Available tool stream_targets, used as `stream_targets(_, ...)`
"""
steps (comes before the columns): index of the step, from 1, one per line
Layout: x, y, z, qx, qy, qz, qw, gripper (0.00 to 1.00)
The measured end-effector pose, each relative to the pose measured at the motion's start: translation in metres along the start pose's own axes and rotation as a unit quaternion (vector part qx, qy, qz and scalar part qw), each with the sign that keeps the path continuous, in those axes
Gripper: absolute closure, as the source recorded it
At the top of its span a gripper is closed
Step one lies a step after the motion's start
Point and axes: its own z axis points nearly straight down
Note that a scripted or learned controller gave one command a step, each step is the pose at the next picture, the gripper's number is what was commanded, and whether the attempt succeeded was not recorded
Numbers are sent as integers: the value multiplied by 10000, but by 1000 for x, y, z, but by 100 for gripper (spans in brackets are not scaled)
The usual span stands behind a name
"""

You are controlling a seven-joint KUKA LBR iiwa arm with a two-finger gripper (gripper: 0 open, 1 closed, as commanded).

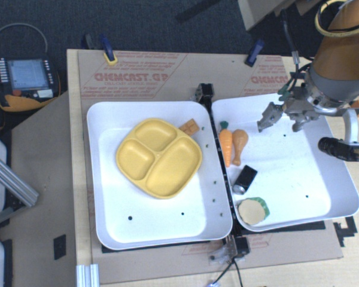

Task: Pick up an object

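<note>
Two-finger gripper, fingers spread and grasping nothing, hovers over the right white bin; the orange plastic carrot lies unpicked, left of it.

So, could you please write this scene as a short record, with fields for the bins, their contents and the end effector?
left bin: yellow tray with three compartments; small brown block at the tray's upper right edge
right bin: carrot, drumstick, black box, round cookie, all near its left side
end effector: above the right bin's upper part, open, holding nothing
arm: reaches in from the right
</note>
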Motion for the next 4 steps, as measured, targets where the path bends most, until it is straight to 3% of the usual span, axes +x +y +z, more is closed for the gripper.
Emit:
stream_targets(1,0,2,-7,-63,-6,-13,10000,0)
stream_targets(3,-7,-2,86,-32,0,-10,10000,0)
stream_targets(4,-10,0,146,-68,-19,-9,10000,0)
